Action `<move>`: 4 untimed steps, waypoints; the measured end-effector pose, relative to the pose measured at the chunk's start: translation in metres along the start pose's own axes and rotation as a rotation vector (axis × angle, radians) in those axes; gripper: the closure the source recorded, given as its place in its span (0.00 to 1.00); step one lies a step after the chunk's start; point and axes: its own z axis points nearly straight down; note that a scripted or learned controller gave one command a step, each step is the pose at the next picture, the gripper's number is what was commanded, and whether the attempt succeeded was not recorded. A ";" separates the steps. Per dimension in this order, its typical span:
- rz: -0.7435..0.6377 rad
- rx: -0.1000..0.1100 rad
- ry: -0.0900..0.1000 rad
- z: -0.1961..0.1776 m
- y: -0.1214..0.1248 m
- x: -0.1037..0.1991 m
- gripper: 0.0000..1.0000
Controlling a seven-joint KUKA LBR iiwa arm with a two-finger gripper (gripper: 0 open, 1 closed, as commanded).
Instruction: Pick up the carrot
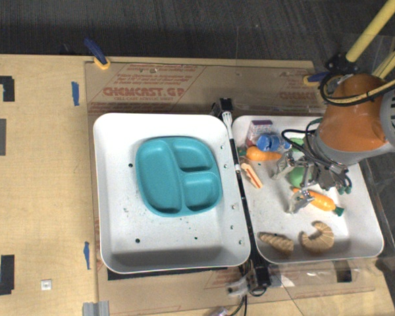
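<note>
The carrot (321, 203) is small and orange with a green tip. It lies flat in the right bin (365, 232), towards that bin's right side. My gripper (303, 191) hangs low over the bin under the orange wrist band. It is just left of the carrot's blunt end and very close to it. The wrist and cables hide the metal parts, so whether it touches the carrot is unclear.
Around the carrot lie a green piece (296, 175), an orange and blue toy (262, 151), a purple-topped box (258, 129), pink strips (251, 175), a croissant (318, 236) and a bread roll (276, 241). The left bin (112, 196) holds a teal divided plate (178, 174).
</note>
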 end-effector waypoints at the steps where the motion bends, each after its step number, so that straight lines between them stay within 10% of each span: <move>1: 0.059 -0.001 -0.001 0.001 0.020 -0.031 0.00; 3: 0.026 0.000 0.002 0.000 -0.044 0.059 0.00; 4: 0.024 0.004 -0.011 -0.014 -0.044 0.053 1.00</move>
